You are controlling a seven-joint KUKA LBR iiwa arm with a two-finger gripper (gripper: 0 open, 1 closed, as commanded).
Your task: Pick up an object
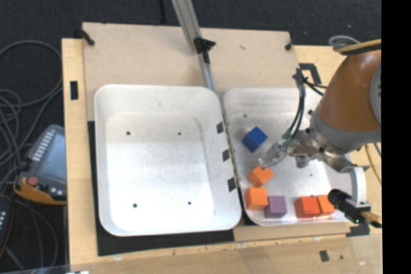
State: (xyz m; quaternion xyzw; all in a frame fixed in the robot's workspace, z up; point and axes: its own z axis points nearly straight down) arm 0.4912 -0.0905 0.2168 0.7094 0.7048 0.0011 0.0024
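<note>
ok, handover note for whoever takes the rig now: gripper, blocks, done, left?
Gripper: low in the right bin, between the blue block and the upper orange block; finger state unreadable.
Other blocks along the bin's near edge: orange, purple block, orange pair.
Left bin: no blocks in it.
Done: no block visibly held.
Left: grasp one and lift.

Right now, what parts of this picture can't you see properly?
- The claw in the camera view: blurred and small, above the upper orange block; its grip can't be judged.
- The right bin: its right side is hidden under the arm.
- The orange blocks at the bin's lower right: one piece or two, too small to tell.
</note>
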